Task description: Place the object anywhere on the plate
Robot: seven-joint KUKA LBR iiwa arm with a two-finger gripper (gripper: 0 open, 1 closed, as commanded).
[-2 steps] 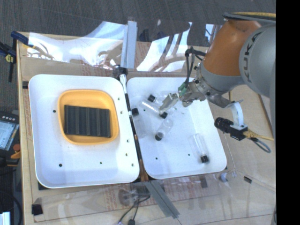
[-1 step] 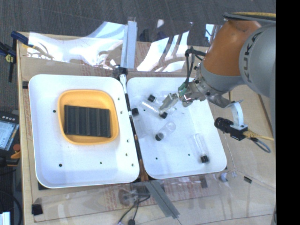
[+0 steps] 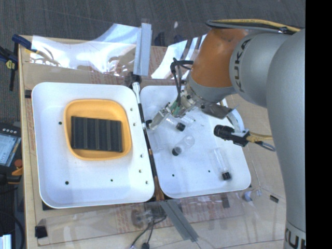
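the claw [image 3: 165,116] is hanging over the right bin's [image 3: 238,185] far left part. clear vials [image 3: 222,163] are lying near and right of it. i cannot tell its opening.

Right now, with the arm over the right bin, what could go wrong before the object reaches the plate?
1. The clear vials are small and transparent, so the gripper may miss or drop one.
2. The yellow plate lies in the left bin; a carried vial could fall while crossing the raised divider.

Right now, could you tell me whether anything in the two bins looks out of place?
Nothing looks spilled or damaged. The yellow plate sits flat in the left bin; several small clear tubes lie scattered in the right bin.
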